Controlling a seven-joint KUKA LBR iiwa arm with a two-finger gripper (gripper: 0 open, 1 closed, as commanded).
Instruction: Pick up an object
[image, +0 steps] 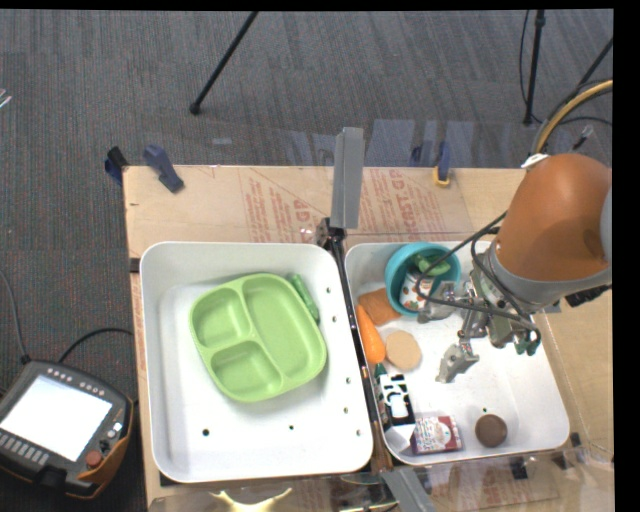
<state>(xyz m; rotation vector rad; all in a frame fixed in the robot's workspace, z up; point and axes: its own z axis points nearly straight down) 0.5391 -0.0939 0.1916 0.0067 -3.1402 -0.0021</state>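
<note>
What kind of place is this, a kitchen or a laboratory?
Probably a robotics laboratory, not a kitchen: a cardboard-covered bench with two shallow white bins, a handheld control pendant on grey carpet, and black tripod legs behind.

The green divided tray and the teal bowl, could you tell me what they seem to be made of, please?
Green divided tray: probably moulded plastic, going by its even colour, rounded compartments and soft sheen.
Teal bowl: likely plastic too, with a smooth uniform rim, though glazed ceramic cannot be excluded from this view.

Two white bins (160, 300); one green tray (258, 336); one teal bowl (405, 265).
</note>
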